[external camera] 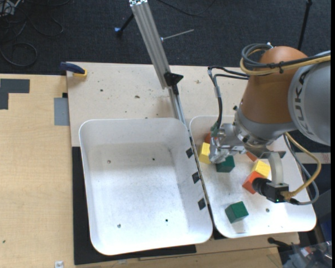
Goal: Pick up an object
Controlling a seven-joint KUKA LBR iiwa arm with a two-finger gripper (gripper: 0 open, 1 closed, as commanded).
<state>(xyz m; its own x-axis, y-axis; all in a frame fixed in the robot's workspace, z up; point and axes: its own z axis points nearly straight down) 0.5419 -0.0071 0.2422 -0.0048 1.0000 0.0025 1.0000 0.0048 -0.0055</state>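
Beneath jaws (219, 154), dark green block (225, 164), right bin (290, 219).

From where I stand the arm's orange band (271, 88) covers the right bin's (301, 219) far corner at two o'clock, a red block (251, 156) barely peeks from under the wrist, and the tool (216, 156) is too cluttered to read against the dark green block (225, 164).

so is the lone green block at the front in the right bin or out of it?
In. The green block sits on the right bin floor near its front edge, apart from the gripper.
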